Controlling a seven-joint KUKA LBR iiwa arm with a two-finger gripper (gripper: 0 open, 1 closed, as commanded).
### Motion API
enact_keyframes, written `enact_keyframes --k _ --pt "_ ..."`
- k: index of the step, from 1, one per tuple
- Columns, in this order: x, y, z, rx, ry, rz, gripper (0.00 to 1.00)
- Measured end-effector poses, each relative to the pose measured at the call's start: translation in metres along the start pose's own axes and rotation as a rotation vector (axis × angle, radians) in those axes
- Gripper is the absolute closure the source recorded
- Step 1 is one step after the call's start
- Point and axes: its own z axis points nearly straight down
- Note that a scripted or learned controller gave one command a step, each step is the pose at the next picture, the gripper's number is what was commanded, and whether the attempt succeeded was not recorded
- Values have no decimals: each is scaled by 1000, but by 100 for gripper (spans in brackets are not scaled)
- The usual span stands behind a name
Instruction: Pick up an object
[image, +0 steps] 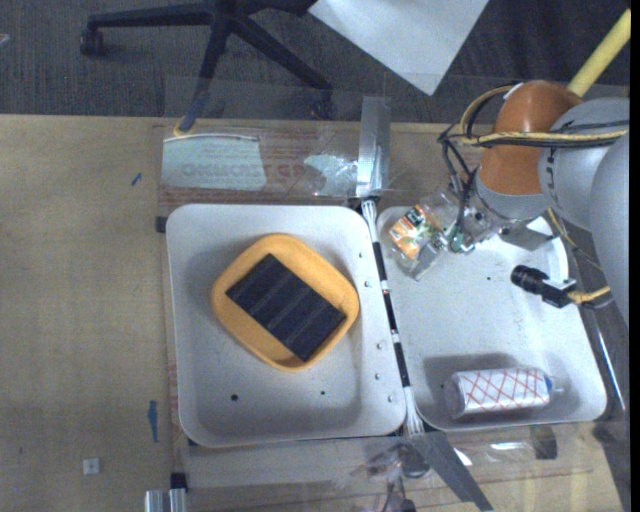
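My gripper is low over the far left corner of the right bin, under the orange wrist band. A small clear packet with orange and green print lies right against its tip, at the bin's corner. The view does not show whether the packet is gripped or only touched. A white tube with a red criss-cross pattern lies on its side near the front of the right bin. In the left bin, a yellow-orange rounded object with a dark ribbed panel on top lies near the middle.
A black plug on a yellow cable hangs over the right bin's right side, beside the arm. Clear plastic wrappers and a metal bracket lie on the bench behind the bins. The divider between the bins runs front to back.
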Motion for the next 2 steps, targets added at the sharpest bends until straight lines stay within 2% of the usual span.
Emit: enact_keyframes --k 1,2 --pt "-35 -20 2 -10 4 319 0" --pt "1 0 0 0 -3 252 0"
